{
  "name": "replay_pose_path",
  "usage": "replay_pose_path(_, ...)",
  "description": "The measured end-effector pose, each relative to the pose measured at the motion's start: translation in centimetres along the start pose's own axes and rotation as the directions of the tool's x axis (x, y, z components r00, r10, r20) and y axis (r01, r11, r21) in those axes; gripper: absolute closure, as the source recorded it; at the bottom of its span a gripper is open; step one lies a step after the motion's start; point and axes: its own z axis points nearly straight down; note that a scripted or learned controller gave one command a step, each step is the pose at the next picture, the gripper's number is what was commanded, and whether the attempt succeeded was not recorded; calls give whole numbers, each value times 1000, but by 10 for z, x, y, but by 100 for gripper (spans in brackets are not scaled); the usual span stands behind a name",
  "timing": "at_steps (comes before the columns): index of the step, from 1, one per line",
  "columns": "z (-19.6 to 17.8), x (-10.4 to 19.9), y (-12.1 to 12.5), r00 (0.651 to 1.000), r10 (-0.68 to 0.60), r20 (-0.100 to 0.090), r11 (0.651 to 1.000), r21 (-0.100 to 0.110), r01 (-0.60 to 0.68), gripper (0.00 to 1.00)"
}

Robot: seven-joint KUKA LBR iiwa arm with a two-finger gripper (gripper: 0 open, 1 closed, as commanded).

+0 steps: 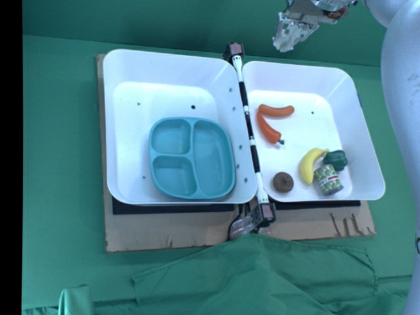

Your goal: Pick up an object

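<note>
The gripper point(289, 39) hangs above the far rim of the right bin point(365, 176), up at the top of the view and well clear of everything lying in that bin; nothing is between its fingers, and whether they are spread or closed I cannot tell from this slant. The candidates for picking all sit in the right bin, nearer the camera than the gripper. Closest to it are two orange sausages point(275, 110), one lying crosswise and the second point(268, 129) angled just beneath it, their left ends nearly meeting. Farther toward the near rim lies a yellow banana point(311, 163), with a green pepper point(336, 158) just beside its upper end and a small green-labelled can point(328, 180) touching or almost touching its lower right side (the gap is too fine to judge). A brown doughnut-like round point(283, 182) rests to the banana's left, near the divider between the bins. The left bin point(125, 71) holds a teal three-compartment plate point(226, 169), well apart from the gripper.
</note>
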Motion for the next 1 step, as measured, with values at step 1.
replay_pose_path(1, 4, 70, -3, 1000, -1, -2, 1000, 3, 1, 100)
